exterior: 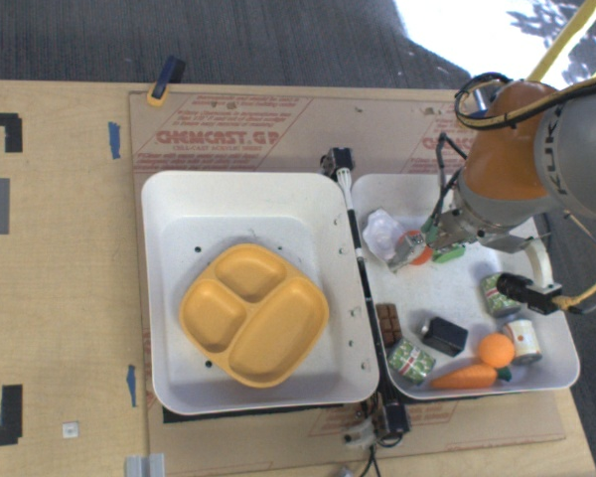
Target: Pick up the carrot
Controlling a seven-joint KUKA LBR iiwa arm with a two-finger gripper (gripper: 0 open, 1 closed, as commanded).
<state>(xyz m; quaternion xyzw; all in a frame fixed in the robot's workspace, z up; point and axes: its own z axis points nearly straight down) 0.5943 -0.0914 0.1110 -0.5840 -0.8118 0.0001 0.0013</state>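
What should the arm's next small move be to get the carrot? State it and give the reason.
Probably shift the gripper toward the near edge of the right bin: the carrot lies there beside the orange ball, while the gripper sits near the bin's far side.

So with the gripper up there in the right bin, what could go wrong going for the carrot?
1. The carrot lies against the right bin's near wall, touching the orange ball; the fingers may hit the wall or roll the ball.
2. The gripper sits far from it, beside a crumpled white wrapper. The black box lies between and could get knocked.
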